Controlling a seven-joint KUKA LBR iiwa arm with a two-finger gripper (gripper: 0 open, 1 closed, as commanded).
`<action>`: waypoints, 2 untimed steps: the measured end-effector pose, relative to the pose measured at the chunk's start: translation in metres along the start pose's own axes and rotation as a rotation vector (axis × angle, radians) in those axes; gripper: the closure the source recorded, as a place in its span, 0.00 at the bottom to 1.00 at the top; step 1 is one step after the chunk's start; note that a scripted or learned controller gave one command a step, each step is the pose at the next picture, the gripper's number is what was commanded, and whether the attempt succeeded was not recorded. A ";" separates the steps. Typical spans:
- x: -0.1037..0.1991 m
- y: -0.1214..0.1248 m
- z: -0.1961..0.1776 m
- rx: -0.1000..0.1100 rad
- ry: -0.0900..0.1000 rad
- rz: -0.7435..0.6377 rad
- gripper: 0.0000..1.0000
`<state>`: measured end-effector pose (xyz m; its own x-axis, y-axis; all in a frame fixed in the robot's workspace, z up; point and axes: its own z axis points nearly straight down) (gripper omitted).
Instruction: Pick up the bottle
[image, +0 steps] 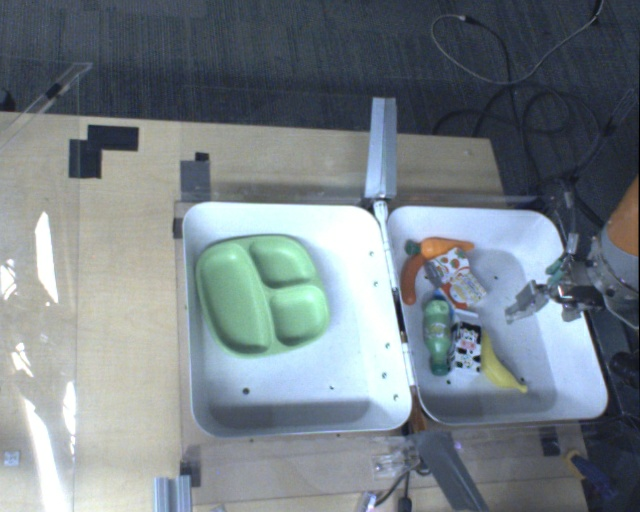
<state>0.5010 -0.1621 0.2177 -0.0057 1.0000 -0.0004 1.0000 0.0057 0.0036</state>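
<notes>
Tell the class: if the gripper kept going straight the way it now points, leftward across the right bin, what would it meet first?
Probably the small black-and-white carton or the yellow banana beside it, before the green bottle. The gripper points leftward and slightly down; its height is unclear.

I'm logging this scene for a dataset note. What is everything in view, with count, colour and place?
Bins: two, white, side by side on the bench.
Divided tray: one, green, three compartments, in the left bin.
Bottle: one, green, lying in the right bin near its left wall.
Orange toy: one, orange, carrot-like, upper left of the right bin.
Packet: one, white with red and orange print, just right of the orange toy.
Small card: one, black and white, beside the bottle.
Banana: one, yellow, lower middle of the right bin.
Cables: several, dark, on the floor beyond the bench.
Arm: one, grey with orange band, at the right edge.
Gripper: one, grey, over the right bin's right side.
</notes>
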 end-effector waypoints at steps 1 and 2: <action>0.088 -0.012 -0.045 -0.003 0.000 -0.139 0.00; 0.100 -0.011 -0.066 -0.005 0.000 -0.137 0.00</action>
<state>0.4890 -0.0623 0.2835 -0.1426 0.9898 -0.0015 0.9897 0.1426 0.0082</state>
